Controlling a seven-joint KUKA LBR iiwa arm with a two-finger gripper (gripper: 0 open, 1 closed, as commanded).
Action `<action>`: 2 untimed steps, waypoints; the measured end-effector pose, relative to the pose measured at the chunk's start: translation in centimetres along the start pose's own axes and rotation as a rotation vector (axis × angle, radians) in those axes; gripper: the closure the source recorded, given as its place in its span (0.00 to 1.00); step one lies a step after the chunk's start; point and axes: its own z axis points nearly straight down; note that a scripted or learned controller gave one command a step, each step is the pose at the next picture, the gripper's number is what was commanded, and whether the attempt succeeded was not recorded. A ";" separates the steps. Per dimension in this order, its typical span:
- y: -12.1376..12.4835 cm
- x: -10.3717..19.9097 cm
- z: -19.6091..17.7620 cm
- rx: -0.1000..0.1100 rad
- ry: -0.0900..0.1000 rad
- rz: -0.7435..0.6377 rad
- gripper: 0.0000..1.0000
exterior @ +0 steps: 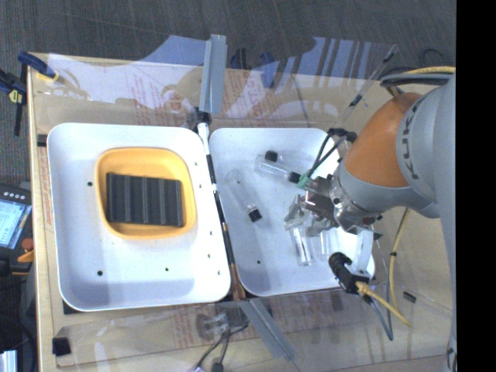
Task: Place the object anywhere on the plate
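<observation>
A grey KUKA arm [415, 157] with an orange band reaches in from the right over the right-hand white bin [232, 273], its gripper [308, 222] low above the bin's right half. The jaws point down towards a clear plastic vial [301, 248] lying on the bin floor just beneath them; glare and the wrist hardware blur the view, and whether the jaws are wide, narrow or closed on anything cannot be told. A second clear vial with a dark cap [271, 163] lies nearer the bin's far wall, and a small black piece [254, 215] sits apart near the bin's middle. In the left-hand white bin [70, 270], the yellow plate [143, 161] rests near the centre with a dark ribbed block [145, 198] on it. Both bins sit side by side on the worktop [101, 80], which is covered in printed sheeting.
</observation>
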 end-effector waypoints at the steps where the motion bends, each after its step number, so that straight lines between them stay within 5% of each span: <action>1: 4.7 5.6 -8.6 -0.002 -0.002 -0.254 1.00; 2: 9.4 6.3 0.1 0.001 -0.001 -0.603 1.00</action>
